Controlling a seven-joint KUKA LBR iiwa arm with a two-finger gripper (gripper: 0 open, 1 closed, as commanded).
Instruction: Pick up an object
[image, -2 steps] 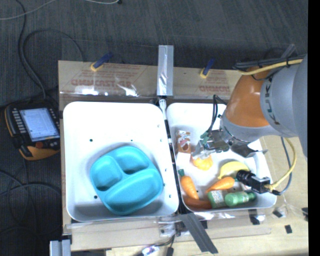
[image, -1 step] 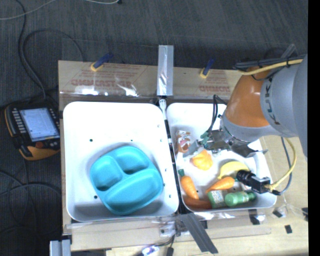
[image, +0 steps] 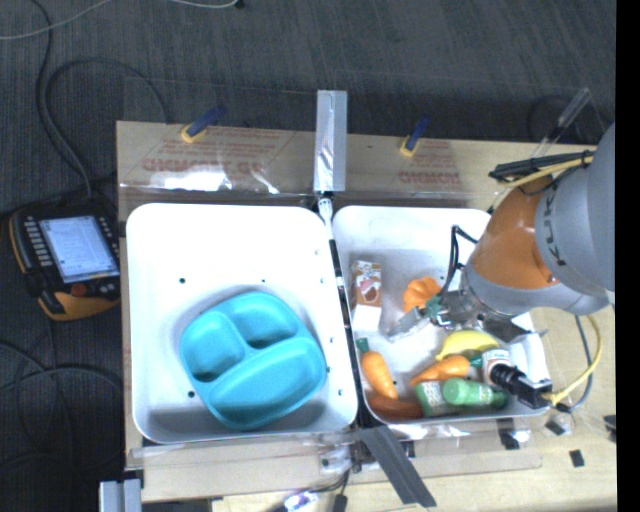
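Green bottle sits below the banana. My gripper, left of the banana, looks open, holding nothing. Crowded toys might make it slip.

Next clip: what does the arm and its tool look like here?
The arm is a bulky, rounded grey body with an orange band above the wrist. A thin black cable loops beside the band. The tool is small, metallic grey and silver.
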